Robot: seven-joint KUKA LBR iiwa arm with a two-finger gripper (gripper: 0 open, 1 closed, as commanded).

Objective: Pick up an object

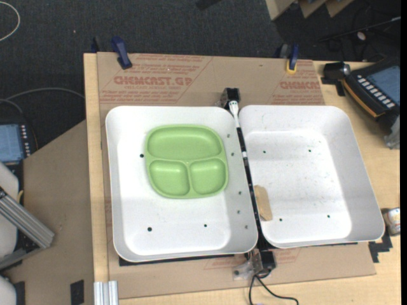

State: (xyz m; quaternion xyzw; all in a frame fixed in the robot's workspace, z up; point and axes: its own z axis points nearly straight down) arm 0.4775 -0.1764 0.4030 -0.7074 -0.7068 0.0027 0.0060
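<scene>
So, going left to right: the left bin has the only real candidate, a green divided plate lying flat in its upper half, right side up, one long compartment along the back and two smaller ones in front. It's well apart from the bin walls on every side, so there's room to come in.

Between the bins, on the inner lip near the front, there's a small tan strip. It looks like tape or a wood scrap. I can't tell which, and I wouldn't bother with it.

The right bin has just dark specks on its floor.

As for the pincer, I can't tell from this shot whether it's spread or pressed together.

How I'd do the pick: a flat plate gives nothing to grab from straight above the middle. I'd go for the raised rim, or one of the ridges between compartments, and straddle it. Come down straight and squeeze on the thin wall. The plastic is probably light and slick, so expect it to tip or slide once lifted. Lift slowly.
</scene>
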